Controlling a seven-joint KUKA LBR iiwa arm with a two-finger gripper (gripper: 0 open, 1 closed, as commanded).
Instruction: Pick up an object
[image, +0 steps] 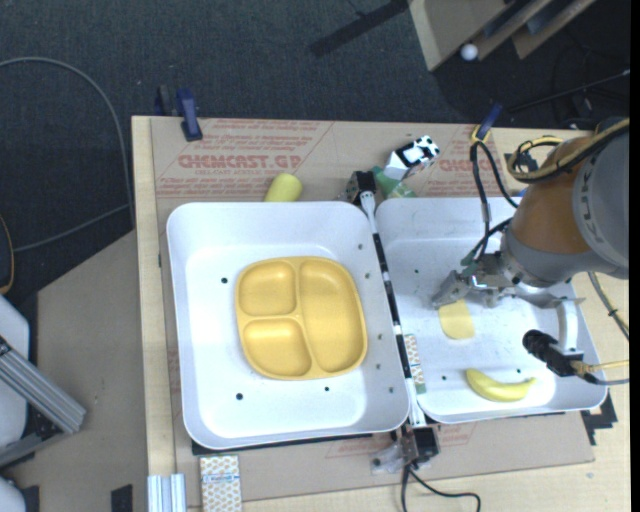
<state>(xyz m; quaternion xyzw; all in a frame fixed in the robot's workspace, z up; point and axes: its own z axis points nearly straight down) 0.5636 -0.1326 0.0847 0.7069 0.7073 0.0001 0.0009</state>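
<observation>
The right bin (570, 400) holds a pale yellow block (457, 321) near its middle and a yellow banana (498, 386) by its front wall. My gripper (470, 289) hangs low over the right bin, just behind the pale yellow block and apart from it. It looks open, with one grey finger (446, 293) splayed to the left and nothing between the fingers. The banana lies well in front of the gripper. The grey arm with its orange band (545, 215) comes in from the right.
The left bin (200, 250) bears a yellow divided plate (300, 317). Behind the bins, on the bench, sit a small yellow object (284, 187), a black-and-white item (415, 153) and a blue clamp (187, 113). Cables run along the right bin's far side.
</observation>
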